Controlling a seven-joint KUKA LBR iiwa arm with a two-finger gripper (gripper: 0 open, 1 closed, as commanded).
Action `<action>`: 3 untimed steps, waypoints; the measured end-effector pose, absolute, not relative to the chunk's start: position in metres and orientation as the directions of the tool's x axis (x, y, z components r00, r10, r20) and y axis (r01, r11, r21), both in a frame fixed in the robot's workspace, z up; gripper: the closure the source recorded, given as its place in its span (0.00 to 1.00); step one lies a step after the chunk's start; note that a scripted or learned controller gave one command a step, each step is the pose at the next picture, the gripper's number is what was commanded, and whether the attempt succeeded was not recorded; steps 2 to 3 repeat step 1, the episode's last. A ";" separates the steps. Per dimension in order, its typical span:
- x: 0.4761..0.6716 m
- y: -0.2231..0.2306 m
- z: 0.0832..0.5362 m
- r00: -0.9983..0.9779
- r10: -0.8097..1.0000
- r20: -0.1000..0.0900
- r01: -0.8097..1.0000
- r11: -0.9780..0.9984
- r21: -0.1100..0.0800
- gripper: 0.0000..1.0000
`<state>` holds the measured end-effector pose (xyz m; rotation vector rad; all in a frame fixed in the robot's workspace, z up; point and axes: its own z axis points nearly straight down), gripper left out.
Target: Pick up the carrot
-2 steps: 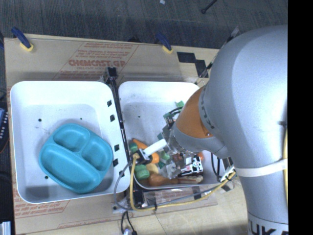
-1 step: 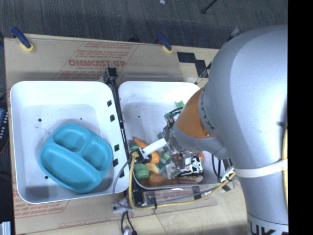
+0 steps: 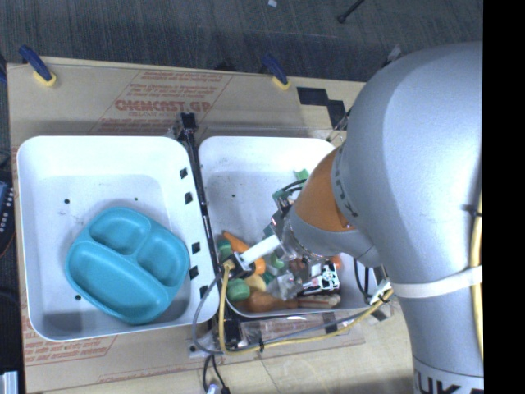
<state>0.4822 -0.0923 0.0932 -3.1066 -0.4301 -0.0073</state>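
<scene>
I see the carrot (image 3: 235,242) in the right bin (image 3: 246,158), near the divider, heaped among toys. My end effector (image 3: 283,271) hangs just beside it; its state I cannot tell.

The brown cardboard sheet (image 3: 168,97) under the bins carries red print, whose large line reads "CHEMCAST GP"; the smaller red lines above and below it are too blurred to read. More red print runs along the cardboard's lower left edge (image 3: 70,345), also too small to make out. At the bottom of the view the arm's base (image 3: 447,381) shows dark letters cut off by the edge, seemingly "UK", and a small black-and-white label (image 3: 326,281) among the things in the right bin cannot be read.
</scene>
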 end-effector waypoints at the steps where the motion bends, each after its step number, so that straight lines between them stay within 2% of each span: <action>1: 0.481 -0.093 0.094 0.975 0.221 0.009 0.221 -0.975 0.002 0.00; 3: 0.481 -0.093 0.094 0.975 0.221 0.009 0.221 -0.975 0.002 0.00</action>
